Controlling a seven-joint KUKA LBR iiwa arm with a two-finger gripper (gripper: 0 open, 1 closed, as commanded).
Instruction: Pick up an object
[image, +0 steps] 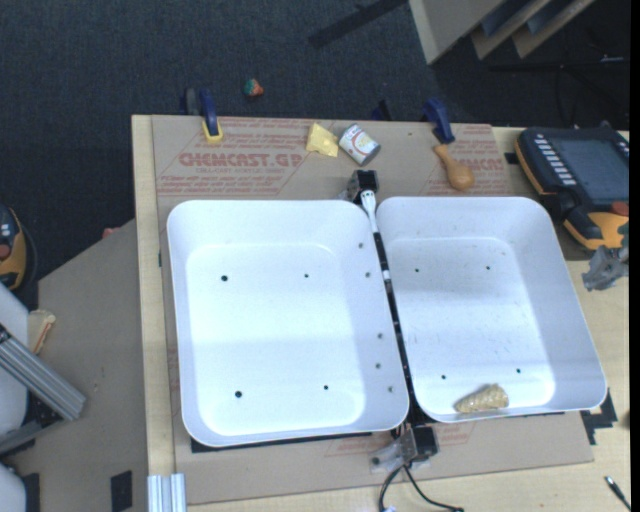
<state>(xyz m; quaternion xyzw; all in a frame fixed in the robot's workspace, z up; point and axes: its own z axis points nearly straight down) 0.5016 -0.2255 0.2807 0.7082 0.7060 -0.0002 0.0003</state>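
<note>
**One Tan Lump Waits in the Right Bin, Pick Not Yet Made**

You cannot tell from this overhead look whether your gripper is spread or pressed together, so count nothing as held. The likeliest thing for you to lift, a tan crumbly lump (482, 400), lies flat on the floor of the right bin (560, 240). It sits close to that bin's near wall and well apart from its other walls. It rests untouched, with nothing around or above it.

The left bin (175, 232) stands just beside the right one. Their inner rims meet along a dark seam, with a black clip (365, 184) at its far end.

Beyond the bins, on the bare bench board (250, 158), lie three more things:
- a yellow wedge (321, 140)
- a small white box (358, 145) just beside the wedge
- an orange-brown knobbed piece (455, 171) farther right

Two blue clamps (209, 112) pin the board's far edge. A teach pendant (582, 165) rests off to the right.

By the look of things, the whole task is still ahead of you. The approach, the descent over the lump, the closing and the lift all remain. The near wall will likely crowd your grasp.
</note>
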